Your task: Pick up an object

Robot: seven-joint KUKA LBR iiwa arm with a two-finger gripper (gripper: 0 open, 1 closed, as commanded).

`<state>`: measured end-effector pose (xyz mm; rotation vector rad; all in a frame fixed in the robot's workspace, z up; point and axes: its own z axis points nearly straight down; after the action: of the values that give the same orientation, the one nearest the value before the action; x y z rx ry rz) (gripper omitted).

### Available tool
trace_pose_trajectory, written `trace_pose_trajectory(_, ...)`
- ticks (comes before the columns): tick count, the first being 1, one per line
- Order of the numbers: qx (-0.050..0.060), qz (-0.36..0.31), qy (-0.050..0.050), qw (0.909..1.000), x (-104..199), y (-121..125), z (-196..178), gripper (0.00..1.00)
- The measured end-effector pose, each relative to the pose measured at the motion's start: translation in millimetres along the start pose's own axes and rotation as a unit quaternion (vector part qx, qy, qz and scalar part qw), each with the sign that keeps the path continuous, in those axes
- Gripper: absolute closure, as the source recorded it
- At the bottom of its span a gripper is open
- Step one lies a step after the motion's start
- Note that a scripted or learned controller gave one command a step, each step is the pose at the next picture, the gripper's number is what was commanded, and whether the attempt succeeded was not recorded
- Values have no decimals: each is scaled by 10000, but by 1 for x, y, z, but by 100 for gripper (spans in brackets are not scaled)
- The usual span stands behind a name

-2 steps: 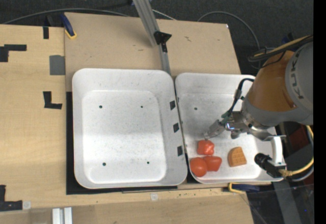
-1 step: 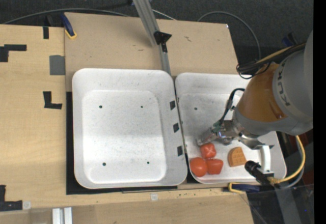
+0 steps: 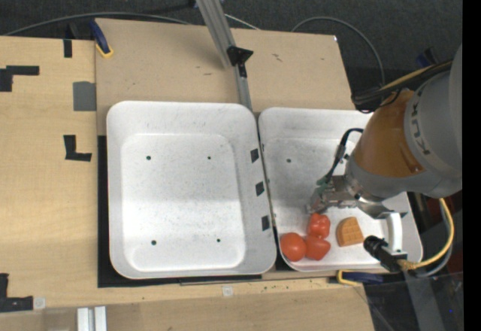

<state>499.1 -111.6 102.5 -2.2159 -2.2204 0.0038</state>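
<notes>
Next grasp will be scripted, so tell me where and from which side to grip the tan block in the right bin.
Grip the tan block across its near and far faces, coming straight down from above. Its top is exposed, while red pieces crowd its left side and the bin wall is close on its right, so those two sides leave a finger little room.

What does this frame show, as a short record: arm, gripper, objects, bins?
arm: reaches in from the right, over the right bin
gripper: low over the near part of the right bin, just above the red pieces; grasp cannot be judged
red pieces: three, clustered at the near edge of the right bin
tan block: right of the red pieces, same bin
left bin: white, speckled, away from the arm
</notes>
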Motion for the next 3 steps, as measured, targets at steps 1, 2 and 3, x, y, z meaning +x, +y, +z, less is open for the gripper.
trace_pose_trajectory(1, -36, 6, -10, 10000, -2, 4, -42, 100)
trace_pose_trajectory(2, -44, 4, -13, 10000, -2, 5, -95, 100)
trace_pose_trajectory(3, -20, -18, 2, 10000, 43, 11, -97, 100)
